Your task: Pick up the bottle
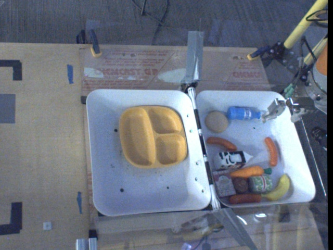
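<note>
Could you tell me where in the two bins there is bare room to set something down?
Left bin: bare floor all round the yellow tray, widest along the near edge. Right bin: a small patch between sausage and milk carton; its near end is crowded.

Blue bottle (243, 113) flat, right bin

This looks like a robot lab. A plywood counter (41, 139) carries black corner marks (14, 69) and bits of blue tape (69, 73), clamps (94, 45) pin it down, cables (148, 1) trail over grey carpet, and two white bins (104, 181) hold toy food (248, 172).
</note>
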### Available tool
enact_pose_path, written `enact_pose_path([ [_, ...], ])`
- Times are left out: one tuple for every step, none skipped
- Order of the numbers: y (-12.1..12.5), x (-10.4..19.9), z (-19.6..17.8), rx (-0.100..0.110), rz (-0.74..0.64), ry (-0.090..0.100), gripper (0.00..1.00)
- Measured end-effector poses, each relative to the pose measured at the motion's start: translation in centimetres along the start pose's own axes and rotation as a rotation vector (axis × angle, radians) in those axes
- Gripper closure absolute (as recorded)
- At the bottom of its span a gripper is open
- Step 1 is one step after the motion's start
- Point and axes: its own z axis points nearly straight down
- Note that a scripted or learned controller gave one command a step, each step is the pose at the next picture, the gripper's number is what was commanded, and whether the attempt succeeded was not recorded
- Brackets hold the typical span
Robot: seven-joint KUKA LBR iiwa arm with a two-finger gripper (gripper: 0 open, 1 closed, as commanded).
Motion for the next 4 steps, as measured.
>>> enact_pose_path([
  [7.6,2.5,11.6,-0.005,-0.236,-0.002,0.0],
  [6.2,4.9,12.9,-0.041,-0.363,-0.024,0.0],
  [4.1,4.3,14.7,-0.005,-0.08,-0.002,0.0],
  [8.5,3.9,11.5,0.012,-0.089,0.002,0.0],
])
